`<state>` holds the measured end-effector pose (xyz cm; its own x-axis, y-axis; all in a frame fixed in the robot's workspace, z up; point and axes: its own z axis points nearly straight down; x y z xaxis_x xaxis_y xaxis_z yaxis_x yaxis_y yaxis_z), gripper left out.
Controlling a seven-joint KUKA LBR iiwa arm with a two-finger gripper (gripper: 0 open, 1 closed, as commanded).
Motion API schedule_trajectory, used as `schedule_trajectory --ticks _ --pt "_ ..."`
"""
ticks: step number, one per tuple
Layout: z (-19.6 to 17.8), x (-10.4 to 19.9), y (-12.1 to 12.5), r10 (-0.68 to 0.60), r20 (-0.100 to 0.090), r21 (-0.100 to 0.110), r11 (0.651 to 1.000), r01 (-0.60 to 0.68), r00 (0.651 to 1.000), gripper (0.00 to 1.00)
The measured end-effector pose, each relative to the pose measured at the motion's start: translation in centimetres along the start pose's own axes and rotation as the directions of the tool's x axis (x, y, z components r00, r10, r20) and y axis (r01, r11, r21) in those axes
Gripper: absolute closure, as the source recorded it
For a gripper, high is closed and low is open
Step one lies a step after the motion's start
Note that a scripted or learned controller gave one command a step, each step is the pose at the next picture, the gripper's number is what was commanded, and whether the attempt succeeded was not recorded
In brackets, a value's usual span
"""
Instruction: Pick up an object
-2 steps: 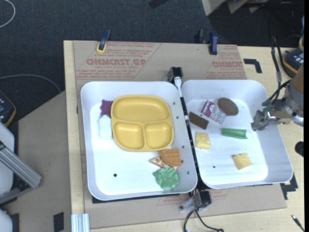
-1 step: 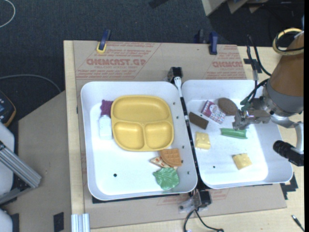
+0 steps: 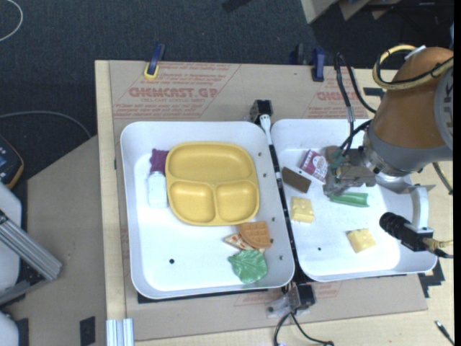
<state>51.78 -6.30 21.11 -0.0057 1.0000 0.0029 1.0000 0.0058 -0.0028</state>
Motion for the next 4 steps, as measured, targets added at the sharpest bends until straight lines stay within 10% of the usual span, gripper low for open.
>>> schedule_trajectory --ticks 2,4 --pt "0.0 10.2 0.7 0.000 0.001 -0.002 1.000 0.000 1.000 1.00" --pt "-2.2 12.2 0.5 0.006 0.003 -0.001 1.000 -0.006 1.000 1.00"
